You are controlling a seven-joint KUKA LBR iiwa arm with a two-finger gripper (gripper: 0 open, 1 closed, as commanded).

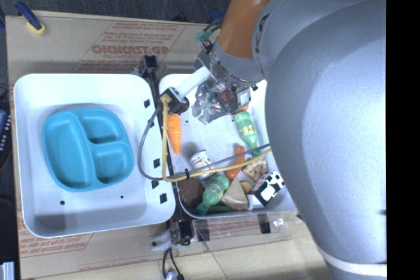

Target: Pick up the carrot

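Observation:
The carrot (174,133) is orange and lies along the left wall of the right bin (172,83), pointing toward the near side. My gripper (209,103) hangs over the upper middle of that bin, to the right of the carrot and a little beyond it, apart from it. A brownish object shows close under the wrist, and I cannot make out how the fingers stand. The big grey arm with its orange band covers the bin's right part.
The left bin (39,206) holds a blue divided tray (88,147). In the right bin lie a green bottle (247,130), a small can (199,159), a brown ball (191,190), green and tan toy foods and a black-and-white block (268,188). Cables (152,134) run over the divider.

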